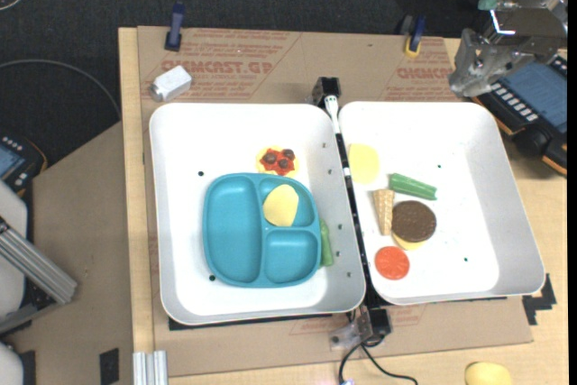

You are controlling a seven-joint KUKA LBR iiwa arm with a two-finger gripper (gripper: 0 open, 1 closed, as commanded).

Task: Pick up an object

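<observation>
Jaws' spread cannot be told — the gripper point(471, 72) hangs beyond the right bin's point(469, 126) far right corner, above the desk point(270, 59). Inside that bin lie a pale yellow disc point(362, 161), a green piece point(413, 187), a cone point(385, 210), a brown cookie point(413, 221) and a red disc point(392, 262). Left bin point(176, 194) holds a blue divided tray point(239, 230) — a yellow piece point(280, 206) sits inside.
</observation>
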